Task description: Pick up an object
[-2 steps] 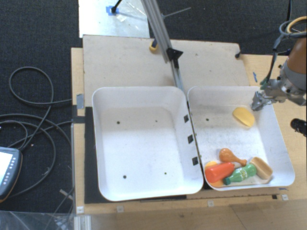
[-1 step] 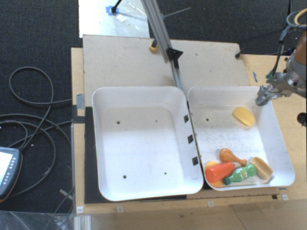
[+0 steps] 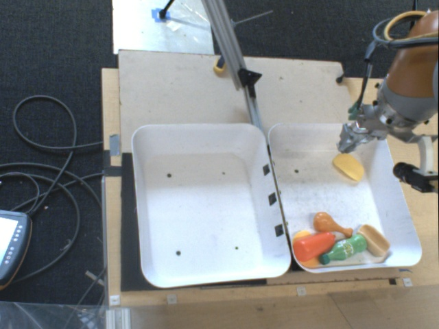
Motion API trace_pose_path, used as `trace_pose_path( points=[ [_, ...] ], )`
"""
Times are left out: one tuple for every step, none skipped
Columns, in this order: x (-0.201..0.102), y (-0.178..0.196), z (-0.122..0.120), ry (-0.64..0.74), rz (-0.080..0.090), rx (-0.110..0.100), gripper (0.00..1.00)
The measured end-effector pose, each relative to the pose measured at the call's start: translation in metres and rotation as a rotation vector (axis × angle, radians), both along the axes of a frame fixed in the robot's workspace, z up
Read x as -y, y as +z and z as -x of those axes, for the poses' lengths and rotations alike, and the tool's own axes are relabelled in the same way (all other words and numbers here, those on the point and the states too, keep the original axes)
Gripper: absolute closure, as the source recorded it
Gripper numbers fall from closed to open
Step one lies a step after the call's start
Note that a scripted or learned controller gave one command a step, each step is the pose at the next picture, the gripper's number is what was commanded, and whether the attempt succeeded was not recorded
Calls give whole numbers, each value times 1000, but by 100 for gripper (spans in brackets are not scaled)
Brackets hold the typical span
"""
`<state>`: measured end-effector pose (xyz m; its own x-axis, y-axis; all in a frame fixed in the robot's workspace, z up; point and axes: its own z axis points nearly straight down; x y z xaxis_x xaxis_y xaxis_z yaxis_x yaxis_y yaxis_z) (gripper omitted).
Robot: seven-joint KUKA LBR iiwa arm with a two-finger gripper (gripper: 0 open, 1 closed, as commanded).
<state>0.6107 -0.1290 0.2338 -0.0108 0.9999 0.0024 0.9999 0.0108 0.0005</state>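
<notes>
My gripper (image 3: 350,141) hangs over the far part of the right bin (image 3: 400,204), near its right wall. Just below its tip and a little nearer the camera is a yellow rounded piece (image 3: 349,168); whether the two touch I cannot tell. Several toy foods are bunched in the right bin's near corner: an orange drumstick (image 3: 328,222), a red-orange pepper (image 3: 314,245), a green bottle (image 3: 343,249) and a tan bread-like piece (image 3: 374,240).
The left bin (image 3: 147,184) adjoins the right one along a shared wall with black clips (image 3: 272,199). A slanted metal pole (image 3: 230,40) crosses above the bench behind the bins. Cables and a handheld pendant (image 3: 10,242) lie on the floor at left.
</notes>
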Motion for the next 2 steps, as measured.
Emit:
trace_pose_path(
  points=[
    [-52, 10, -1, 0, 1, 2, 100],
    [-104, 2, 11, -1, 0, -1, 100]
  ],
)
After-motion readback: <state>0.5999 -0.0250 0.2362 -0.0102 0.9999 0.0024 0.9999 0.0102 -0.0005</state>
